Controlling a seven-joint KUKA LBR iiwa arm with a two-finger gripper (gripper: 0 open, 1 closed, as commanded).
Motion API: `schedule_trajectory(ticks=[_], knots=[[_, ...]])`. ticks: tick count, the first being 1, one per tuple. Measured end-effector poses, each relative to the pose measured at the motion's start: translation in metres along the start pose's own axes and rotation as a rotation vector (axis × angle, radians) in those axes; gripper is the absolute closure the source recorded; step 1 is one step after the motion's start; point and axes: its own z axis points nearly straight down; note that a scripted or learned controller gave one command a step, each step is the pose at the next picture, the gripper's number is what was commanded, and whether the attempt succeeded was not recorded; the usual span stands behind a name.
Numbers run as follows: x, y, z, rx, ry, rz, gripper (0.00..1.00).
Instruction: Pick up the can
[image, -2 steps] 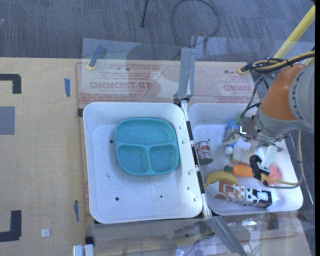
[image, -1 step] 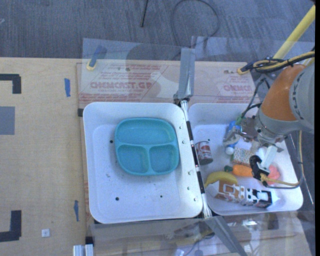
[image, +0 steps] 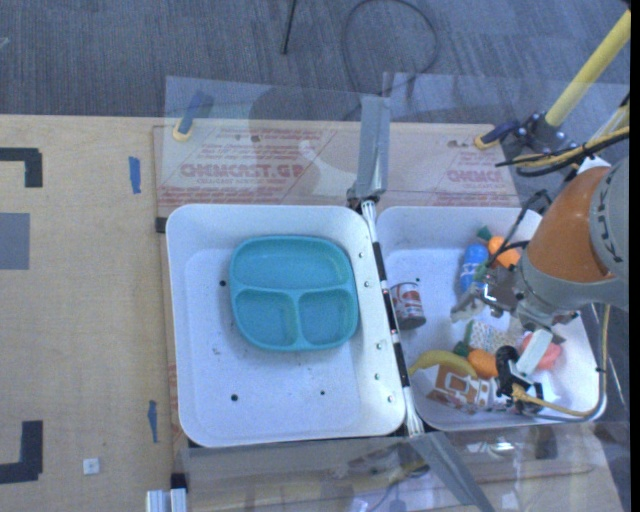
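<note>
Two shallow white bins (image: 190, 330) face you; your gripper (image: 487, 300), finger state impossible to tell, hovers right of the small red-brown cylindrical can (image: 406, 304).

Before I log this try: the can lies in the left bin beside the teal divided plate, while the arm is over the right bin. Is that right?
Not quite. The can lies in the right bin, near its left wall, not in the left bin. The camera view shows the teal divided plate in the left bin, and the arm is over the right bin.
</note>
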Motion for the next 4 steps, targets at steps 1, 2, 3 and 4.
schedule_trajectory(ticks=[1, 2, 3, 4], knots=[[-0.034, 0.063, 0.012, 0.029, -0.007, 0.155, 0.0], [-0.034, 0.122, -0.09, 0.035, -0.008, 0.162, 0.0], [0.029, 0.078, -0.014, 0.039, -0.011, 0.342, 0.0], [0.038, 0.09, 0.014, 0.032, -0.013, 0.5, 0.0]])
